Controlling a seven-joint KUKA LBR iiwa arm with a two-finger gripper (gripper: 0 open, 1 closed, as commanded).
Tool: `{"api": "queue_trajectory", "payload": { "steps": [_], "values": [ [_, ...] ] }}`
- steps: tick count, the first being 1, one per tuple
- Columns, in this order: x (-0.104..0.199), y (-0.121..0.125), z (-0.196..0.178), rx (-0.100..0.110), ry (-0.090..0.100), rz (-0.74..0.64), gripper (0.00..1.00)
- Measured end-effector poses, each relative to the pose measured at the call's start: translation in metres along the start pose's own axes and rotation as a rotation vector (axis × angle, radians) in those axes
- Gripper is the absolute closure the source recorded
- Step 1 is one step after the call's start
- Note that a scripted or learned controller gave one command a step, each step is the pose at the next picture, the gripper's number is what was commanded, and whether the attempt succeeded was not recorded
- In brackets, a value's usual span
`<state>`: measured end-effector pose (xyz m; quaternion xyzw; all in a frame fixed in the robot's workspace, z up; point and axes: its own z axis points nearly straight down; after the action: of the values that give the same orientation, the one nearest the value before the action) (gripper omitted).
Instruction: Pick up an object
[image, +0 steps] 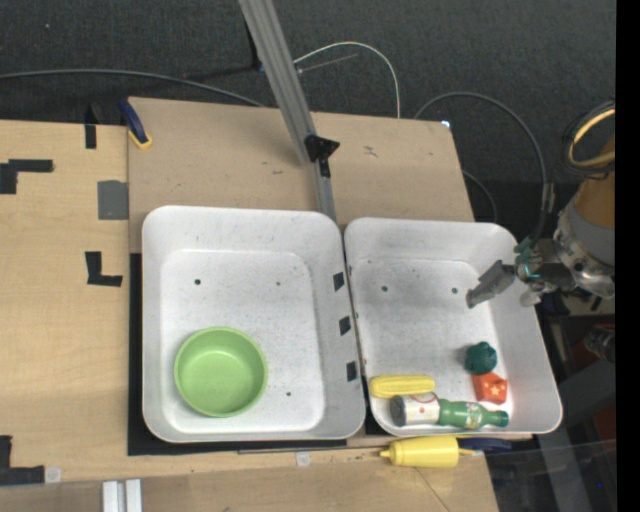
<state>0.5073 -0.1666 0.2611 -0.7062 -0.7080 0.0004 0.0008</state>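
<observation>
Over the right bin (520, 300) hangs the gripper (487, 284) — whether open or closed, I cannot tell. Nothing lifted yet: below it sit a green ball (481, 355), orange piece (491, 388) and green bottle (452, 412) — the pick remains.

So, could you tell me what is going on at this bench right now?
A robot arm reaches in from the right, its gripper over the upper right part of the right bin, with nothing visibly held. The candidates lie along that bin's near edge: a green bottle, a yellow corn cob, a dark green piece and a small orange piece. The left bin holds a green bowl. A yellow bottle lies outside on the bench.
</observation>
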Motion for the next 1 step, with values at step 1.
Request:
{"api": "queue_trajectory", "payload": {
  "steps": [1],
  "values": [
    [-0.0001,-0.0001,0.0,0.0,0.0,0.0,0.0]
  ]
}}
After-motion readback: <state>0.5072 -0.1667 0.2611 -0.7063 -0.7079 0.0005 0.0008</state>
